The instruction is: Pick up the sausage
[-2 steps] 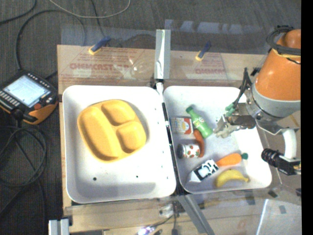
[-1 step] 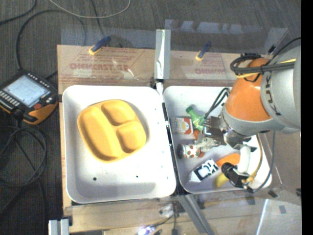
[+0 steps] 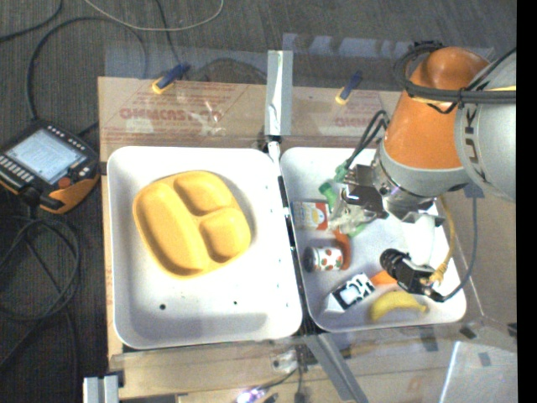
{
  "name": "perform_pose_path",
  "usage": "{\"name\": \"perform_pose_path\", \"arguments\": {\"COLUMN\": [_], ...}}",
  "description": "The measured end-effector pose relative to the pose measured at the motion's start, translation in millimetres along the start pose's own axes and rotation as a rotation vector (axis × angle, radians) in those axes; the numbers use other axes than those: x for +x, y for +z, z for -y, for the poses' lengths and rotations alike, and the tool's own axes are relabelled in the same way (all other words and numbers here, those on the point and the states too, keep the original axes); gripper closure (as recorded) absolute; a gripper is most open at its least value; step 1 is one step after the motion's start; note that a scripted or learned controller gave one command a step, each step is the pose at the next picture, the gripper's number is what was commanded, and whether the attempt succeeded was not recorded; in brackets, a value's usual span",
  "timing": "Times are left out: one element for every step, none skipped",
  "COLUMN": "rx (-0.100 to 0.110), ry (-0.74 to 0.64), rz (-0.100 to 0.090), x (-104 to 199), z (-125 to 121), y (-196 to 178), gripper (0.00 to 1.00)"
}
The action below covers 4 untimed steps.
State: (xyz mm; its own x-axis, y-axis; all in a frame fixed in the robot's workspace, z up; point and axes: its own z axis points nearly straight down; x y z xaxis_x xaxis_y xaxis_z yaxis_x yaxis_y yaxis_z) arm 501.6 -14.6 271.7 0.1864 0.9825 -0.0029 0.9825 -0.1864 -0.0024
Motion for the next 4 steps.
{"name": "perform_pose_path", "arguments": {"rx": [-0.003, 0.001, -0.001, 0.001], "ry": [-0.295, -0.030, -0.033, 0.156], "rz": [0.000, -0.002, 0.001, 0.000], "x": [-57.2, -48.4, -7.4, -73.3], "z": [6.2, 8.9, -16.6, 4.2], "y": [5.0, 56.0, -19.7, 56.4], "gripper": [1.00, 1.00, 1.00, 1.00]}}
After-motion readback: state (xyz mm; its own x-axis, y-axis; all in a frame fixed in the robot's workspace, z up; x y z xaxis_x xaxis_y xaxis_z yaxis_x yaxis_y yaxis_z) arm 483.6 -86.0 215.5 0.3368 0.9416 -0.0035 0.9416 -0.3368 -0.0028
